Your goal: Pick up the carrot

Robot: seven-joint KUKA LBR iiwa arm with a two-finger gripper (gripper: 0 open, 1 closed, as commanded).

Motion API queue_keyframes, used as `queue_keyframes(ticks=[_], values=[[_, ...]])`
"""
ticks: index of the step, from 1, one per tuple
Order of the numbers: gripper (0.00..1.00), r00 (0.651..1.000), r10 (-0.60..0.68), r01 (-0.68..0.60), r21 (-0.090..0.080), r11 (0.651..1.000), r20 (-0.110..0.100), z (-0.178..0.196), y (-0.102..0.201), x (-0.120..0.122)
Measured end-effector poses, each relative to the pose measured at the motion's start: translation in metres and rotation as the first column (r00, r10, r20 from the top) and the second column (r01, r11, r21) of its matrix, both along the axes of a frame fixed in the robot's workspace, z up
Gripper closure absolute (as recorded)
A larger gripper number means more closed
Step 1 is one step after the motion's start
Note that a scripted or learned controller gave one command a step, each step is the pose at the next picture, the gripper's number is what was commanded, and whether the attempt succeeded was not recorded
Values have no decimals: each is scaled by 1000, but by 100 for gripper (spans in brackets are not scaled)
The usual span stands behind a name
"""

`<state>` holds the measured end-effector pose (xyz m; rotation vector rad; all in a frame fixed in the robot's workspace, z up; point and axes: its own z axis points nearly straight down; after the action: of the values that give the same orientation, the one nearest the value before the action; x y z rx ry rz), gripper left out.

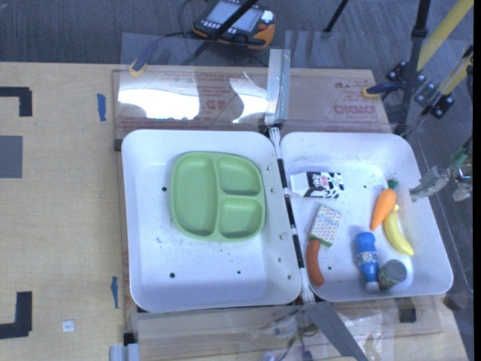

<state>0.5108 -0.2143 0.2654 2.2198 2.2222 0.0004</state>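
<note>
Your small orange toy carrot (382, 207) lies untouched in the right white bin (353, 147); whether the gripper (430, 182) is spread or pressed together, you cannot tell; everything remains

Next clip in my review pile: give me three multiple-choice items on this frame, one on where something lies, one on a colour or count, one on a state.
1. Where does the carrot lie?
A. On the green plate
B. In the right bin, beside the banana
C. On the bench outside both bins

2. How many compartments has the green plate?
A. Two
B. Three
C. Five

3. How does the blue bottle rest?
A. Lying on its side
B. Standing upright on the plate
C. Held between the pincer's fingers

Answers:
1 B: the carrot sits by the banana near the far side of the right bin.
2 B: one long section and two smaller ones show.
3 A: its length lies flat on the bin floor, next to a small grey can.
</note>
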Motion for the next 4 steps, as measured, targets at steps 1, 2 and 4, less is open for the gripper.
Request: queue_keyframes(ticks=[1,2,4], values=[[0,998,66,-66,0,998,0,-121,27,45],[0,990,144,-144,2,990,3,-179,16,64],[100,1000,16,-16,1,1000,-1,-143,63,59]])
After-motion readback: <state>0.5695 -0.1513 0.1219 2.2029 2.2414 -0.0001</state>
